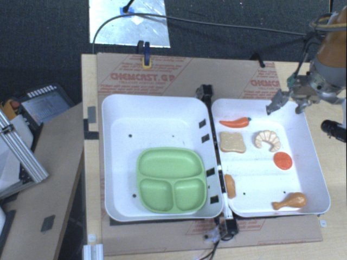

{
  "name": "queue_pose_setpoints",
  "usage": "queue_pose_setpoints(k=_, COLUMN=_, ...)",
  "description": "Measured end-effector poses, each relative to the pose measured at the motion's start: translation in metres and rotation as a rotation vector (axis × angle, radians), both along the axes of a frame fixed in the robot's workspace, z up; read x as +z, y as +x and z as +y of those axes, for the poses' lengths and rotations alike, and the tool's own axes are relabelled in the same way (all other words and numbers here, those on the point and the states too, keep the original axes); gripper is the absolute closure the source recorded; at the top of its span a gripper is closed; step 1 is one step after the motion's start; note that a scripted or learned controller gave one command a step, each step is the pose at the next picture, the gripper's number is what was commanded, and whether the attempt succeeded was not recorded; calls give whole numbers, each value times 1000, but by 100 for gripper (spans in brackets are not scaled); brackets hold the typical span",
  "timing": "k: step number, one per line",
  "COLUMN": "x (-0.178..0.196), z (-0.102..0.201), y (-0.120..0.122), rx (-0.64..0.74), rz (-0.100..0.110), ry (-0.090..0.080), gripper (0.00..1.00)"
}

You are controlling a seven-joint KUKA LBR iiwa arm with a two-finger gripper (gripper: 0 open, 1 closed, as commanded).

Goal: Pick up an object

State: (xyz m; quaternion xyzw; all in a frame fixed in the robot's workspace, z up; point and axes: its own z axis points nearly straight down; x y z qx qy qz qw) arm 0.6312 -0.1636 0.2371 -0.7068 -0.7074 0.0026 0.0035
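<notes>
The gripper (287,103) hangs above the far right corner of the right bin (317,161), its two fingers spread apart with nothing between them; the left fingertip (271,109) reaches over the bin's back rim. Proceeding left to right: the left bin (116,145) contains a green divided tray (171,179), set toward its near right corner, with one long compartment at the back and two smaller ones in front. The right bin contains six toy food items. A small orange piece (230,186) lies against the left wall, long axis running front to back. A slice of toast (232,142) lies flat near the back left. Just behind it, a red chilli pepper (235,123) lies with its long axis roughly left to right, the stem end pointing right and slightly away. A croissant (268,140) sits right of the toast, curved, its open side facing the near edge. A red tomato slice (282,160) lies just beside it, toward the front. A chicken drumstick (290,201) lies in the near right corner, long axis left to right, bone end pointing left.
</notes>
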Motion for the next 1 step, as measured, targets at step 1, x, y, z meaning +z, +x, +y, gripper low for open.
queue_pose_setpoints(k=1, x=6, z=0, y=2, rx=2, rz=-11, ry=-2, gripper=0)
